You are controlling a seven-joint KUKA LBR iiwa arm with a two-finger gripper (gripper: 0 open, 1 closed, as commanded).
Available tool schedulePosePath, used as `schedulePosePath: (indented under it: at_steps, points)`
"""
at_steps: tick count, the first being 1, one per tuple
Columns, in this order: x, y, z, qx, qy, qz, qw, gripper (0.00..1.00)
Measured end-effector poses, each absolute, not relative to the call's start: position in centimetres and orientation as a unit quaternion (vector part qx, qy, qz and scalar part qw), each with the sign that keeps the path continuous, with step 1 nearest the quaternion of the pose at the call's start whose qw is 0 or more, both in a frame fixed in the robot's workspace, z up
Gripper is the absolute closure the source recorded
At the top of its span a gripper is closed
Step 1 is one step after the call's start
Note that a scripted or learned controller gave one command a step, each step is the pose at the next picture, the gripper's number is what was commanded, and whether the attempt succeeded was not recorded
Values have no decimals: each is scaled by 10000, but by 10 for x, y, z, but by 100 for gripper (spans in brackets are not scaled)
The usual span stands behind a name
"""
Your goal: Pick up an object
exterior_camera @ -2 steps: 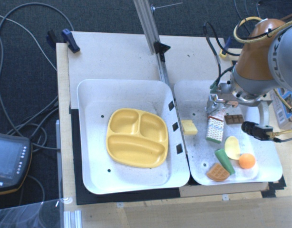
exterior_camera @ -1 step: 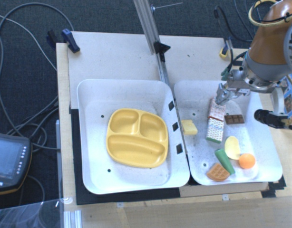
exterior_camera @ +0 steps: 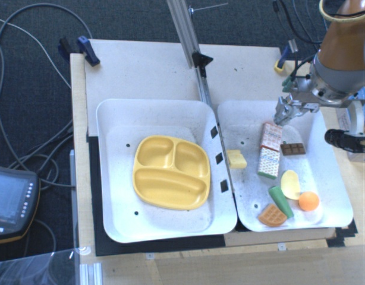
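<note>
My gripper [exterior_camera: 283, 114] hangs over the far part of the right bin [exterior_camera: 249, 114], just above the top end of a tall red, white and green carton [exterior_camera: 269, 149] lying flat. Nothing shows between its fingers. Beside the carton lie a brown chocolate bar [exterior_camera: 292, 149] and a pale yellow cheese block [exterior_camera: 236, 159]. Nearer the front sit a yellow-white slice [exterior_camera: 290, 183], a green vegetable [exterior_camera: 281, 201], an orange ball [exterior_camera: 309, 201] and a waffle-like piece [exterior_camera: 272, 215].
The left bin [exterior_camera: 111, 159] holds a yellow divided plate [exterior_camera: 170, 172]. A metal pole [exterior_camera: 182, 16] slants across the bench behind the bins. Blue clamps [exterior_camera: 87, 49] sit at the bench's far corners.
</note>
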State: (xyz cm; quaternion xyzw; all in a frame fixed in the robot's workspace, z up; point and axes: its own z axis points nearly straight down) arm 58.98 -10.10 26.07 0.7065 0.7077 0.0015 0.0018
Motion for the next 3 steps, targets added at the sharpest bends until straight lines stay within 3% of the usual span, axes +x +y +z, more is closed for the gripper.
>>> schedulePosePath:
  at_steps: [3]
  points:
    - [526,49,229,7050,7092,-9,-27,100]
